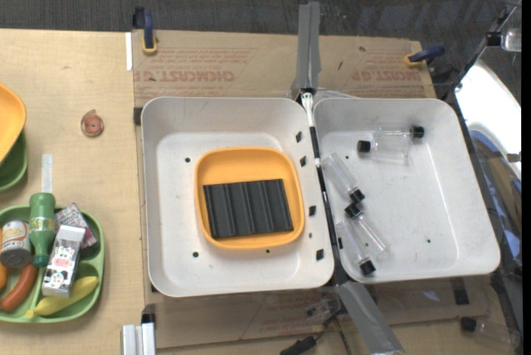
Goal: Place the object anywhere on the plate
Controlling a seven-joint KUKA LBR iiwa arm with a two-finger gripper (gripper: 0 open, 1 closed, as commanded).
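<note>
An orange plate [247, 160] with rounded corners sits in the middle of the left white bin [166, 204]. A black ribbed rectangular object [248, 207] lies flat on the plate, inside its rim. In the right white bin [448, 204] lie several clear plastic tubes with black caps. One tube [388, 139] is near the back, another [339, 174] runs along the left wall, and a third [363, 241] is toward the front left corner.
Left of the bins on the wooden bench stands a green plate [91, 283] with toy food and a small bottle. An orange bowl [8, 125] is at the far left edge and a small pink piece [92, 124] lies nearby. Clamps [146, 30] hold the cardboard behind the bins.
</note>
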